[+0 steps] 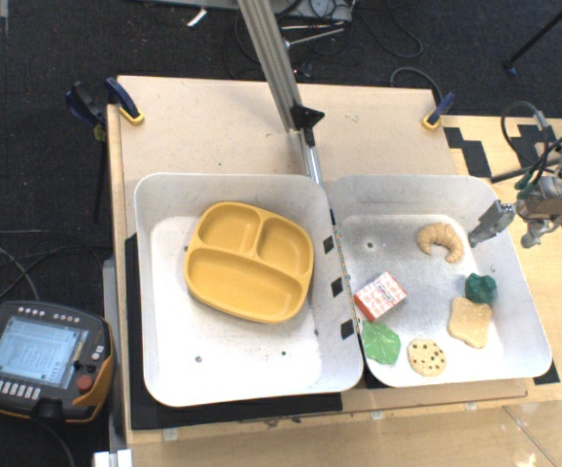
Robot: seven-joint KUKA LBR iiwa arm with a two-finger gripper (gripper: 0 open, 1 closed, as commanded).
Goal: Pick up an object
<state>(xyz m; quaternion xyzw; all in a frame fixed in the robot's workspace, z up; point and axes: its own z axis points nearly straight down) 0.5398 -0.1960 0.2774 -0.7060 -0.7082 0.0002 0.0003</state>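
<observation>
Nearest us, our cookie (426, 357) lies at the right bin's (514, 363) front rim. Our gripper (510, 224) hangs at that bin's far right edge, jaws spread and empty, beside the croissant (441, 239), likely the handiest pick. Outward lie a dark green lump (480, 287), toast (470, 323), carton (379, 296) and green leaf (380, 342). Our left bin (164, 358) holds a yellow tray (250, 261).

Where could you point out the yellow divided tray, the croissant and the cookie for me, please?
yellow divided tray (250, 262): camera view, on the central divider ridge.
croissant (441, 239): camera view, on the middle of its curved back.
cookie (426, 357): camera view, on the centre of its top.
</observation>
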